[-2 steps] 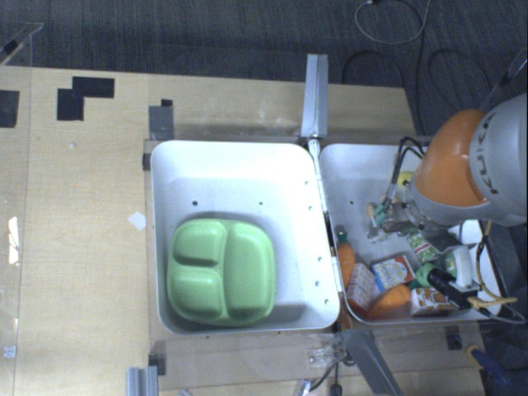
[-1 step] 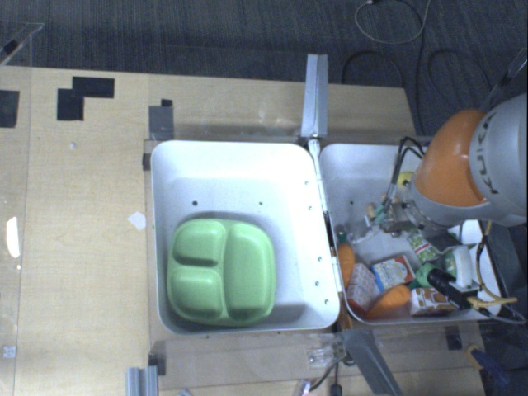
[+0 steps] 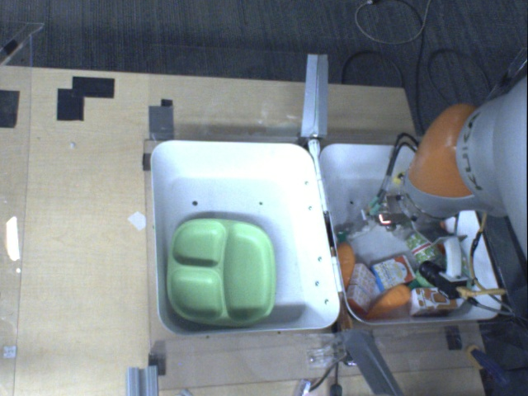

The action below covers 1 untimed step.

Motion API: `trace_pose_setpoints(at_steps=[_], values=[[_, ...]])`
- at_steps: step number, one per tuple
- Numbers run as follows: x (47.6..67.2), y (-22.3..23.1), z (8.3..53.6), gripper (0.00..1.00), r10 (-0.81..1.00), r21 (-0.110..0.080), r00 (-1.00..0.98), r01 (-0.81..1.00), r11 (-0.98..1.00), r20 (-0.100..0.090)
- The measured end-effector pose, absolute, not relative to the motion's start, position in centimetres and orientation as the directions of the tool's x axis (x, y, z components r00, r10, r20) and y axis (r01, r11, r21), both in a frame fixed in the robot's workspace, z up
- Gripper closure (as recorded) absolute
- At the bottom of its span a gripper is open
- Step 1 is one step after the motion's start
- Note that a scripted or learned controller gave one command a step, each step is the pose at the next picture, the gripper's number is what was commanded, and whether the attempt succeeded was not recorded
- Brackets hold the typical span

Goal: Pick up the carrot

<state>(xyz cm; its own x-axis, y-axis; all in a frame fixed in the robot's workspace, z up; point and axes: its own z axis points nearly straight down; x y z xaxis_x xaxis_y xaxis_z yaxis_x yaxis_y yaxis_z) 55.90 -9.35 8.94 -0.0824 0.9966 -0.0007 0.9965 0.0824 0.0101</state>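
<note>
Gripper [image 3: 384, 214]: on 1 grey arm [image 3: 495, 151] with an orange band [image 3: 441, 162], reaching in from the right and poised low over the middle of the right bin [image 3: 351, 162]; whether it is spread or pressed together cannot be told from this slanted view, and nothing is seen pinched in it. Carrot [image 3: 389, 301]: orange, lying in the near part of the right bin close to its front wall, long axis roughly left-to-right across the bin with a slight tilt, its right end touching a small carton [image 3: 429, 302]. Key relation: the carrot lies toward the view's bottom from the gripper, near but apart, with a printed packet [image 3: 391, 270] between them, so the coming move is judged to be a short travel toward the bin's front edge, then a descent across the carrot's narrow width. Right bin, other contents: 1 further orange item [image 3: 346, 262] against the left wall, what it is unclear; 1 more packet [image 3: 361, 284] beside it; mixed small packaging at the right side, crowded and partly under the arm. Left bin [image 3: 239, 167]: 1 green tray [image 3: 221, 270] with 3 compartments, set in the near-left corner, nothing in its compartments. Risk, as judged: the crowding neighbours may foul the grasp.
</note>
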Motion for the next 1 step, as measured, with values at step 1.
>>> trace_pose_setpoints(at_steps=[1], values=[[56.83, -7.03, 18.66, 0.00, 0.983, 0.007, -0.182, 0.983, 0.183, -0.002]])
